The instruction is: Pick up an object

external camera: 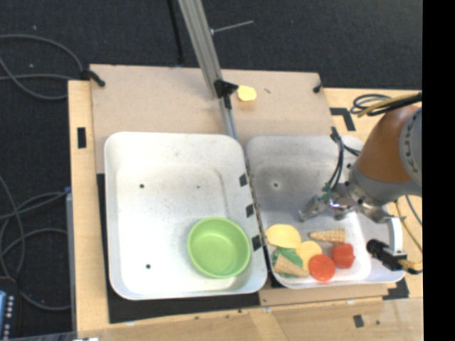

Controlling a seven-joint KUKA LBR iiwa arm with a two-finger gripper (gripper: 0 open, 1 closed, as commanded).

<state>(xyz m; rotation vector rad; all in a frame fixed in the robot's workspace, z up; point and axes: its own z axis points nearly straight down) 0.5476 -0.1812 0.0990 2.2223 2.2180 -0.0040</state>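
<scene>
The gripper (318,208) hangs low inside the right bin (284,162), above the cluster of toy food near that bin's front wall; whether it is released or clenched cannot be told, and nothing is seen in its grasp. That cluster comprises a yellow round piece (283,235), a waffle cone (328,236), two red tomatoes (322,267) and a green-backed wedge (289,263). A green bowl (219,246) sits in the left bin (142,162), close to the wall nearest the right bin.
</scene>
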